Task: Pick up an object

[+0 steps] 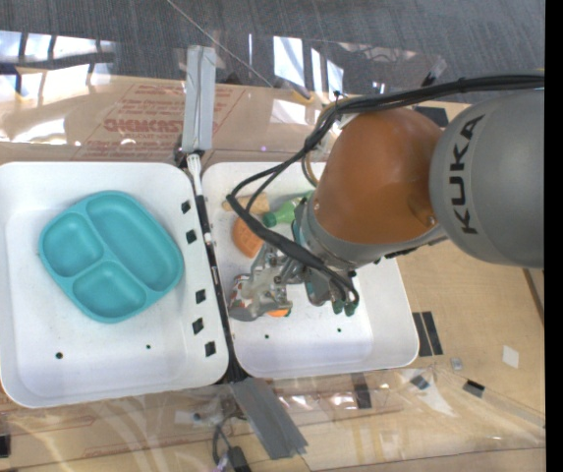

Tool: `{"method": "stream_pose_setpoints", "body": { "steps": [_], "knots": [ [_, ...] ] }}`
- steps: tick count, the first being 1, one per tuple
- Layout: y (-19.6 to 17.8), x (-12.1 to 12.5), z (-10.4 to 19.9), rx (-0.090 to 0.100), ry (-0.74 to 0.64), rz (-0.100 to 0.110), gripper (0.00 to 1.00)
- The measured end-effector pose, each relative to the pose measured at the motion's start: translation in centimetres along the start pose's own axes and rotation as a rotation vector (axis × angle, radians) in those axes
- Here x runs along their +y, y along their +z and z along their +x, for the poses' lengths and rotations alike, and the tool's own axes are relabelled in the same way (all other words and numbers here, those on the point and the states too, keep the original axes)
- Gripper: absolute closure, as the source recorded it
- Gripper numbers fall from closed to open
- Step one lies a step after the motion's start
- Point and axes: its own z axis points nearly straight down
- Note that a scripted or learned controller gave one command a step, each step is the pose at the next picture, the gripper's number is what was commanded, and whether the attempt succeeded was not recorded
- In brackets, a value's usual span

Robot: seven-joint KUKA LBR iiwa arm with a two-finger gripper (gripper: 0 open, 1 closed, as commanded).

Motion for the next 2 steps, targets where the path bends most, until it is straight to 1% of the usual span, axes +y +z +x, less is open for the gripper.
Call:
{"method": "stream_pose_setpoints", "body": {
  "steps": [1,2],
  "knots": [
    [1.0,4.6,-3.5,-0.002,-0.444,0.0,1.0],
    [3.6,3.9,-0.3,0.001,-0.564,0.0,1.0]
  ]
}}
